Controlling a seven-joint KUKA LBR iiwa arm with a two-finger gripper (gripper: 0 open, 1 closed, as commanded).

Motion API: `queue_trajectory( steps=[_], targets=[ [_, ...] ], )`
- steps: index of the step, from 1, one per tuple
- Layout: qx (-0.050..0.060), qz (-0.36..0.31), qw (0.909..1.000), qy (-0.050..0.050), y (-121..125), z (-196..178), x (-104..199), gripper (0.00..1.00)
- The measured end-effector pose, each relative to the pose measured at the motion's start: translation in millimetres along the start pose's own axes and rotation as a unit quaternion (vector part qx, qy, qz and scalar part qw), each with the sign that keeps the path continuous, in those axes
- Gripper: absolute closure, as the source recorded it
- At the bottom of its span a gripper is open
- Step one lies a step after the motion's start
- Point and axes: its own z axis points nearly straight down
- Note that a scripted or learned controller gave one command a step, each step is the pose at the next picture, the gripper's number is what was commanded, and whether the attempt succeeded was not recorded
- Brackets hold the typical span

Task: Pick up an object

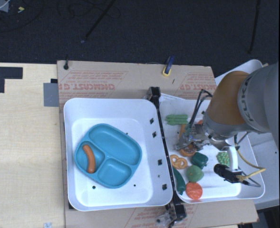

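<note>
Camera view, arm: we see the grey arm with its orange band reaching from the right over the right white bin [254, 192].
End effector [189, 139]: low among the toys; we cannot tell its state.
Task things: green bean pod [177, 119], pretzel [179, 162], dark green pepper [199, 159], red tomato [194, 191] lie in that bin.
Left white bin [82, 194]: blue divided plastic plate [112, 148] bearing an orange sausage [89, 157].
</note>
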Motion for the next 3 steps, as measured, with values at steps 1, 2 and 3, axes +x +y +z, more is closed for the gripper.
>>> queue_trajectory(
  steps=[1,2,3],
  targets=[
    [-0.003,-0.002,1.0,-0.001,-7,-46,5,1.0],
    [-0.003,-0.003,1.0,-0.001,-13,-94,12,1.0],
    [-0.003,-0.004,1.0,-0.001,-12,-127,11,1.0]
  ],
)
